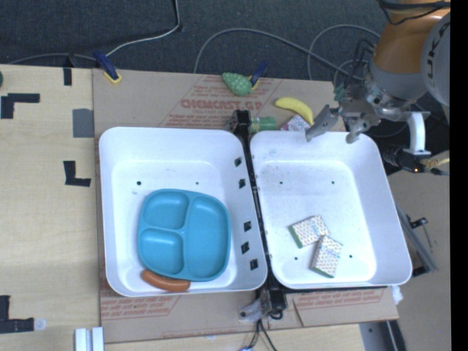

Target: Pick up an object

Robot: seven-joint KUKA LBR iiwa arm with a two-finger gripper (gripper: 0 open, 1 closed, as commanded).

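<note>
Hovering my gripper (333, 126), fingers spread and holding nothing, over right bin's (380, 167) far rim | two sponges (319, 244) lie touching near its front, well apart from gripper | risk: I clip the rim descending, or pinch both sponges together.

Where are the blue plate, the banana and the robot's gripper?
Blue plate (184, 234): camera view, on the ridge where its compartments meet.
Banana (295, 108): camera view, middle of its yellow curve.
Gripper (335, 127): camera view, midway between its two fingertips.
</note>
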